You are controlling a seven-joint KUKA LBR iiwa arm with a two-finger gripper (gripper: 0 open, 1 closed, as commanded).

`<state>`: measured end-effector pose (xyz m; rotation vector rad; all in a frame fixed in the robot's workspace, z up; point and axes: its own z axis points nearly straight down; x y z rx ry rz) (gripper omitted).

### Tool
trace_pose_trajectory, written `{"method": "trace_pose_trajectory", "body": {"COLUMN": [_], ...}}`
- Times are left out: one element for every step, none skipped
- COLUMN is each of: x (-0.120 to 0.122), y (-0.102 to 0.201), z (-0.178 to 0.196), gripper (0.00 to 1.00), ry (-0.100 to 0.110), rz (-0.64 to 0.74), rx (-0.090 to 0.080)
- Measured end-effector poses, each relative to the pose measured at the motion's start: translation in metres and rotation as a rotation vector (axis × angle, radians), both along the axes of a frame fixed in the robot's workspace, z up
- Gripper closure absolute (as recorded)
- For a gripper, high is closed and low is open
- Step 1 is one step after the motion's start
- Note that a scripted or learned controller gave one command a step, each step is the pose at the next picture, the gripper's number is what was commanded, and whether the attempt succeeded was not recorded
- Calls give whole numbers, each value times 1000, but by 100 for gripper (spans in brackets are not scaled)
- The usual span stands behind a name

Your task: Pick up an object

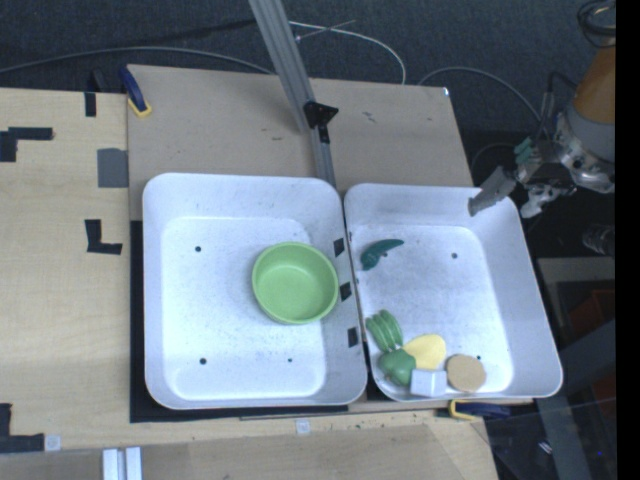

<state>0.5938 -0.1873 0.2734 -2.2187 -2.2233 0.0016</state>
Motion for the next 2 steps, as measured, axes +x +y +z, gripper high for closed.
{"method": "trace_pose_trajectory", "body": {"x": [0, -5], "y": [0, 0], "z": [0, -44], "gripper": [0, 0], "ry": [0, 5], "rz": [0, -1], "rx": [0, 0]}}
